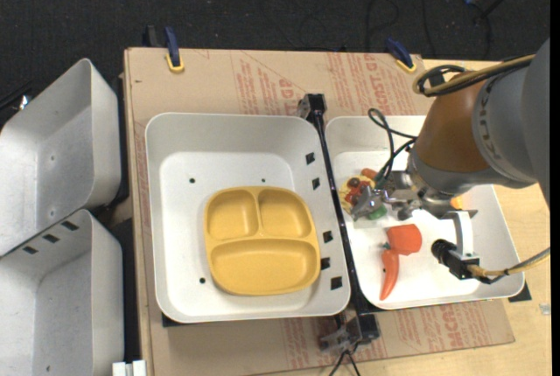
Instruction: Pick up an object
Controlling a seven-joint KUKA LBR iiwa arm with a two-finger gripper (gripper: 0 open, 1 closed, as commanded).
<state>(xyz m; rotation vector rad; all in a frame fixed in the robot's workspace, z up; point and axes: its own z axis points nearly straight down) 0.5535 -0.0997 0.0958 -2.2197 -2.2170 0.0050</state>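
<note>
While the grey arm's pincer [378,201] hangs low in the right white bin [503,230] beside an orange plastic carrot [395,256], its grip state cannot be told.

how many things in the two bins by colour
yellow: 1, the divided tray in the left bin
orange: 2, a chunk and a carrot-shaped piece in the right bin
mixed colours: 1 small cluster, too tangled to split
total: 4
</note>
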